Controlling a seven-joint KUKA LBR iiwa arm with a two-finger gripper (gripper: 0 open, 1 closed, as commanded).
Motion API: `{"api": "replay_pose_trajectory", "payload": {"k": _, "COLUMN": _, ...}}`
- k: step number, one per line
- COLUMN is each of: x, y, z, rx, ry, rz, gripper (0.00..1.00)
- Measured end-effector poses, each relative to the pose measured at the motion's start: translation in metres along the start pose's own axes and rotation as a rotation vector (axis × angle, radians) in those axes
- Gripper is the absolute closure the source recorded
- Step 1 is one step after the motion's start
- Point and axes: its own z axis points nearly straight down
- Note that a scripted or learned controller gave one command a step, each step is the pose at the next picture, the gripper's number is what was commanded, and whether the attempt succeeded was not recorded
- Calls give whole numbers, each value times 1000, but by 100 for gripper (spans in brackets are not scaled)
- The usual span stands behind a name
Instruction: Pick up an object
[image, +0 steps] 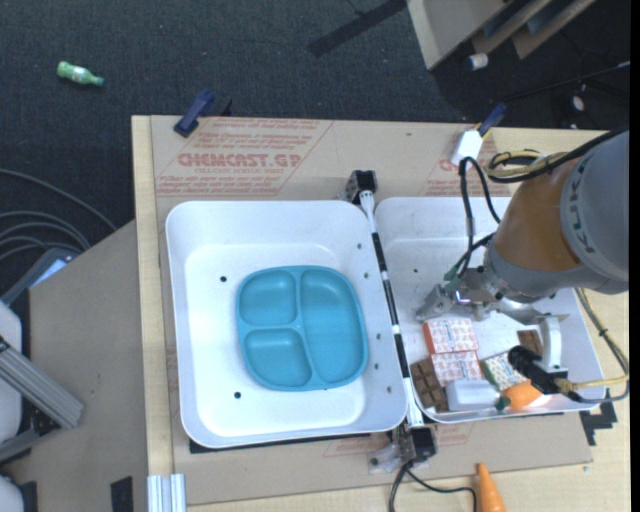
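Observation:
My gripper (447, 300) hangs over the middle of the right bin (420, 235), just above the far edge of a white box with a red pattern (452, 339). Nothing shows as held. Near the bin's front edge lie a brown ridged bar (425, 382), a pale grey box (470, 394), a green-and-white packet (499, 372) and an orange piece (523, 398). The arm's grey and orange body hides the bin's right part.
The left bin (200, 250) holds a blue divided plate (301, 327). A black clamp (361, 184) sits at the far end of the wall between the bins. Cables run over the bench at the right. An orange-handled tool (486, 490) lies at the front.

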Motion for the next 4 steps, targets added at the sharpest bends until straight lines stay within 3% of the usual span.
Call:
{"api": "replay_pose_trajectory", "payload": {"k": 1, "x": -17, "y": 46, "z": -1, "rx": -3, "ry": -1, "rz": -1, "gripper": 0}}
{"api": "replay_pose_trajectory", "payload": {"k": 2, "x": -51, "y": 75, "z": -36, "rx": -4, "ry": -2, "rz": -1, "gripper": 0}}
{"api": "replay_pose_trajectory", "payload": {"k": 3, "x": 10, "y": 42, "z": -11, "rx": 0, "ry": 1, "rz": -1, "gripper": 0}}
{"api": "replay_pose_trajectory", "payload": {"k": 4, "x": 8, "y": 28, "z": 0, "rx": 1, "ry": 0, "rz": 0, "gripper": 0}}
